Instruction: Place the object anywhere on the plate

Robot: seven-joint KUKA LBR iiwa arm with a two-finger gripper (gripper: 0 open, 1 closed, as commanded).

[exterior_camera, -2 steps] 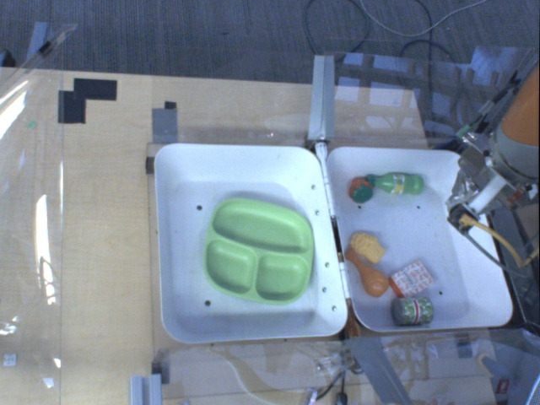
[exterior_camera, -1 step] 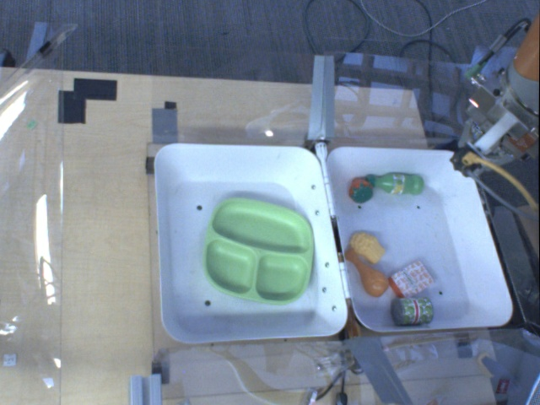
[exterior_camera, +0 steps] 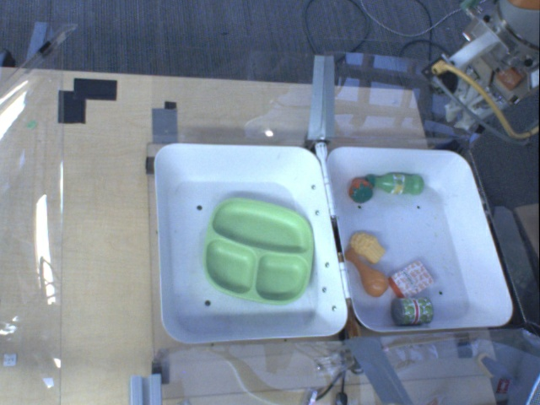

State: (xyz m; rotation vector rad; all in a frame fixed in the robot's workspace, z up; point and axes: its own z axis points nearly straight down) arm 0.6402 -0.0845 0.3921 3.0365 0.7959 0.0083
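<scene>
While gripper (exterior_camera: pixel 472 57) hangs top right w/ jaw state unreadable, objs like green bottle (exterior_camera: pixel 390 184) sit well apart; plate (exterior_camera: pixel 258 250) in left bin.

A robotics lab: a wooden bench (exterior_camera: pixel 101 226) bears two white bins (exterior_camera: pixel 181 310), with loose cables (exterior_camera: pixel 371 15) on grey carpet (exterior_camera: pixel 169 15).

We are finding no legible text: printing on the can (exterior_camera: pixel 412 310) and packet (exterior_camera: pixel 413 276) is reading too small.
</scene>
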